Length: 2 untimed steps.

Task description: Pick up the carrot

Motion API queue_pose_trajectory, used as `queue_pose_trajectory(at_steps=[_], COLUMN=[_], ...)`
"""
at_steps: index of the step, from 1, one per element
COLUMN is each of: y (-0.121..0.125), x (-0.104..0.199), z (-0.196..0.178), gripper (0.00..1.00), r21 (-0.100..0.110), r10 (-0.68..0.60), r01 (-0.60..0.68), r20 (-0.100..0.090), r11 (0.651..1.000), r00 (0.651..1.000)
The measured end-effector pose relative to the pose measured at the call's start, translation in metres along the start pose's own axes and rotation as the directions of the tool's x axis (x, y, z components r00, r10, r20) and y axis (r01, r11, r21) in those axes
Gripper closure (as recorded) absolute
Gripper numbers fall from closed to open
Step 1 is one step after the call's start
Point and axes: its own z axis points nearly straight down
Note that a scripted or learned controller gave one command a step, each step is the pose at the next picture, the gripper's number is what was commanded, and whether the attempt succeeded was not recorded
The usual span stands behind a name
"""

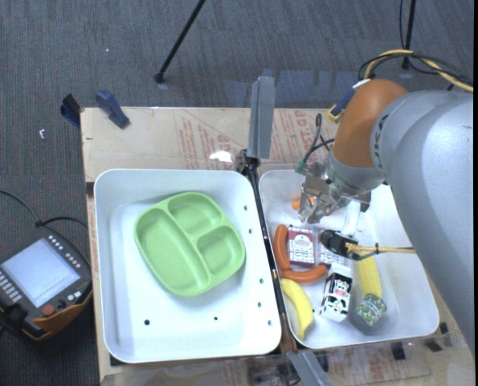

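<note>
The claw (312,207) hangs low inside the right bin (415,296), near that bin's upper left part, at the end of the grey arm with the orange band (367,127) that reaches in from the right. Its two fingers point down and toward the left; whether they are spread or closed cannot be told from this slanted view, and nothing can be seen between them.

Just to the left of the claw tips, touching or almost touching them, a small orange sliver (296,204) shows against the white floor of the bin. This is probably the carrot, but most of it is hidden by the claw, so its long axis cannot be read. On that judgement, the carrot lies directly beside the claw on its left, and the coming grasp depends on closing over that spot.

Below the claw lie a red and white carton (301,246) and a curved orange-red sausage (291,270) wrapping around the carton's left and lower sides. Further down are a banana (299,305), a black and white milk carton (336,296), a corn cob (369,273) and a small dark green jar (369,312).

The left bin (118,296) holds a green divided plate (190,241). Both bins rest on the counter (174,135).
</note>
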Motion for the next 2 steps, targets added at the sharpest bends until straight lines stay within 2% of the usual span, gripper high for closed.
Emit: queue_pose_trajectory(at_steps=[1, 2], y=[-0.031, -0.06], x=[0.013, 0.046], z=[-0.041, -0.098], gripper=[1.0, 0.0], r21=[0.018, -0.002], r10=[-0.02, -0.063], r01=[0.02, 0.063], r20=[0.008, 0.0], r11=[1.0, 0.998], r00=[1.0, 0.998])
